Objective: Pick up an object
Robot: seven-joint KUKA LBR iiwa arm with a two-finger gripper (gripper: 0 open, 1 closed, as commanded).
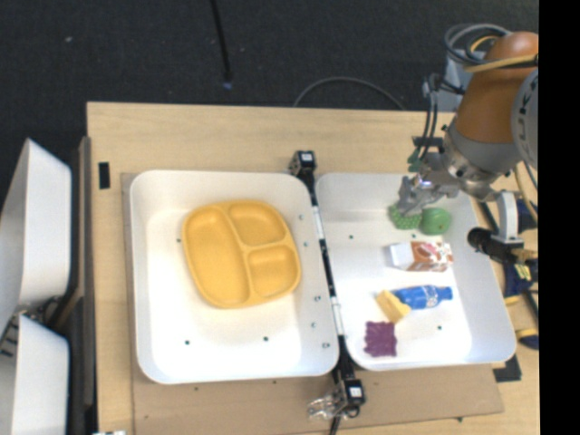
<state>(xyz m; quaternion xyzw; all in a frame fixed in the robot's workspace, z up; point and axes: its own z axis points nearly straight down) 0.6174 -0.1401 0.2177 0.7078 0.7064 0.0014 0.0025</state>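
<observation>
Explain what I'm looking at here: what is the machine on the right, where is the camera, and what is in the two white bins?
One fixed camera looks down at a slant on a wooden bench. The grey robot arm with an orange band reaches in from the right; its gripper sits low over the far end of the right white bin, at a green rounded object. Whether it holds that cannot be told. That bin also has a white and red packet, a blue tube, a yellow block and a purple lump. The left white bin holds a yellow plastic divided tray.
</observation>
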